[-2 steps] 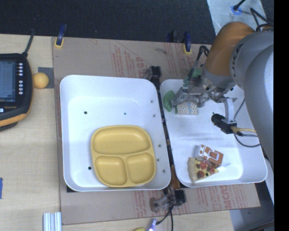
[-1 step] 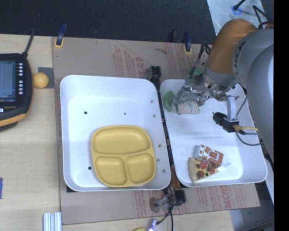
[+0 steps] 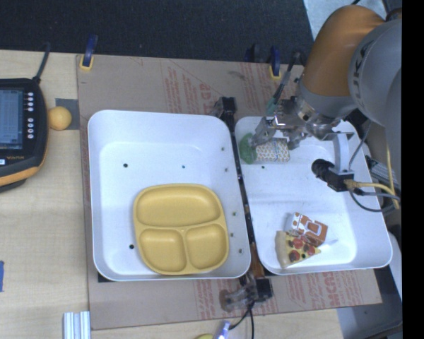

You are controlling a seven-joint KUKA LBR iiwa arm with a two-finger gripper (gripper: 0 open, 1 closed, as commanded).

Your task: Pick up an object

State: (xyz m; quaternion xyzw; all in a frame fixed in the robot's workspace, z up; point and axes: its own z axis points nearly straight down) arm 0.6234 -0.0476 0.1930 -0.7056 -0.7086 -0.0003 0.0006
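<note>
On the bench's left edge, at 9 o'clock, lies a handheld control pendant (image 3: 10, 134): dark screen, orange underside, black cable running back. Just to its right sits a small yellowish ball (image 3: 59, 117) on a grey patch.

A sheet of brown printed cardboard (image 3: 162, 83) lies under both bins, held by blue clips at 12 o'clock.

Left bin (image 3: 102, 189): shallow, white, glossy, rounded corners, a few small dark holes in the floor. Contents: one yellow divided plate (image 3: 180, 227), matte plastic, rounded rectangle, one long compartment above two smaller ones. It sits toward the bin's 5 o'clock part.

Right bin (image 3: 371, 249): same white shallow form, touching the left bin along a dark seam. Contents, left to right: a small green rounded object (image 3: 248, 149) at the bin's 10 o'clock corner; just beside it a pale patterned block (image 3: 273, 152), dotted or woven texture; at 5 o'clock a flat pizza-slice toy (image 3: 298, 248), wedge-shaped, red and yellow spots, touching a small red-and-white patterned box (image 3: 310, 227) above it.

Gripper (image 3: 277, 134) hangs at the right bin's 11 o'clock, directly over the patterned block, metal fingers pointing down at it. Contact with the block: cannot tell. Finger spacing: cannot tell. Grey arm with an orange band (image 3: 339, 41) enters from 2 o'clock.
</note>
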